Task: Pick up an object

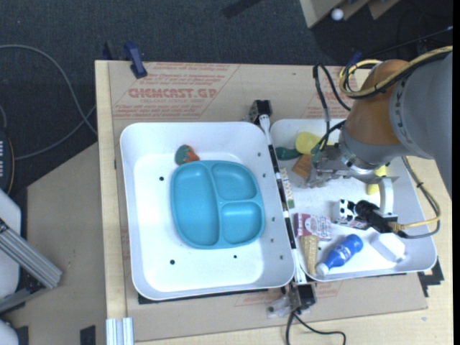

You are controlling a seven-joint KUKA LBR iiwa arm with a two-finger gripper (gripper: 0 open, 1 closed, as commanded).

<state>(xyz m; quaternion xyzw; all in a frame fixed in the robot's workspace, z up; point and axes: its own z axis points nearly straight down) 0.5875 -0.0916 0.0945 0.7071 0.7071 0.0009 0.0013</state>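
Nearest us lies a blue bottle [339, 254] in the right bin [424, 254]; we cannot tell how the gripper [321, 169] stands.

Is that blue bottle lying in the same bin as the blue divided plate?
No, the blue bottle lies in the right bin, the blue divided plate in the left one.

Bench [180, 92] (brown board), two white bins [144, 264]
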